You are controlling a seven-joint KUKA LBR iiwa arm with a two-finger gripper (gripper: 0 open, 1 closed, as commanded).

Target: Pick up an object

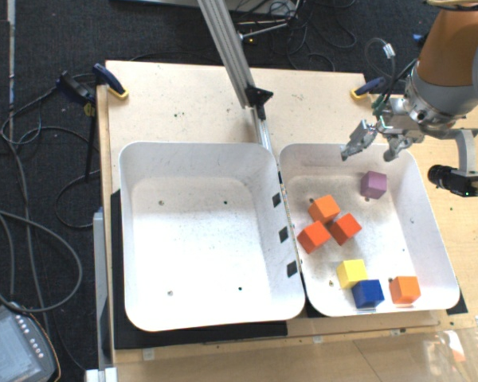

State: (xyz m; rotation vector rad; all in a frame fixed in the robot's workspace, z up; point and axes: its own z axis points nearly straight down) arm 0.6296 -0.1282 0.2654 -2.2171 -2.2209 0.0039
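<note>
The hand (376,143) hovers with its fingers spread and nothing between them above the far edge of the right bin (430,213), just beyond the purple cube (374,185), which sits alone near the bin's far wall and looks like the closest candidate. If it descends where it is, the fingers may strike the bin's rim or nudge the cube away rather than straddle it. The three orange cubes (328,221) clustered mid-bin, and the yellow cube (350,272), blue cube (368,293) and a lone orange cube (404,289) at the near edge, sit so tightly that a finger could jam between neighbours.
</note>
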